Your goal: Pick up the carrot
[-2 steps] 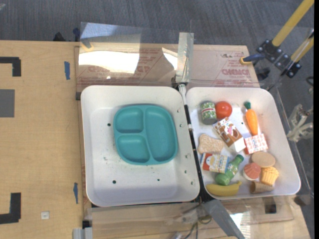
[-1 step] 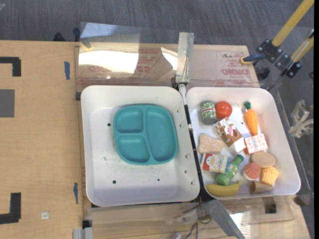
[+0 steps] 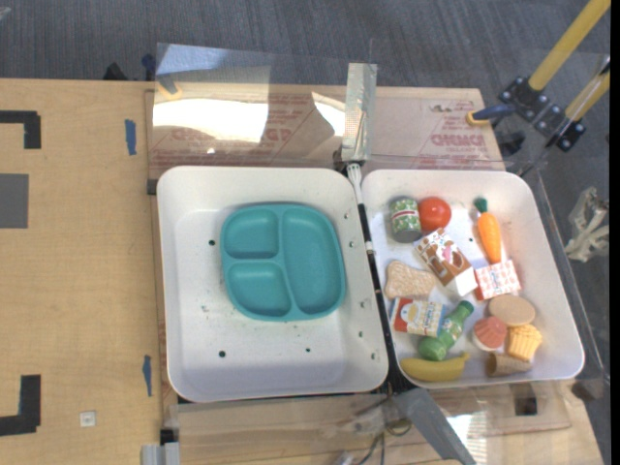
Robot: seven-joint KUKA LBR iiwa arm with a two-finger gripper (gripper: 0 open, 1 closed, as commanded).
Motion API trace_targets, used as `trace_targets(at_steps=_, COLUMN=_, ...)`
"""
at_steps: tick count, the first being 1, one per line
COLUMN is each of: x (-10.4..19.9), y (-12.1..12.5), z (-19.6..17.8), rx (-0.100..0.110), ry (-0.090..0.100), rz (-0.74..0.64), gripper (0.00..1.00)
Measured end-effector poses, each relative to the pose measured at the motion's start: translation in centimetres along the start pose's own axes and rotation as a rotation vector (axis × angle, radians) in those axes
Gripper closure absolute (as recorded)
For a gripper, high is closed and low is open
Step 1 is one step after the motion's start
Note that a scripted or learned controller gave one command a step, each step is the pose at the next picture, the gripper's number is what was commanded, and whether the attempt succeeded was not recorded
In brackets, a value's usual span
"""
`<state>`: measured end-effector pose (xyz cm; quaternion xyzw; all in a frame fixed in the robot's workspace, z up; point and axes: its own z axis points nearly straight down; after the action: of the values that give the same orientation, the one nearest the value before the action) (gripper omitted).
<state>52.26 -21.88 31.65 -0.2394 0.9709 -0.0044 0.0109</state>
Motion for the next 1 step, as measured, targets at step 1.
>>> trace_targets(at_steps=1, x=-0.22, y=-0.1, z=-1.18, rx=0.006, ry=-0.008, rz=0.002, gripper=1.0)
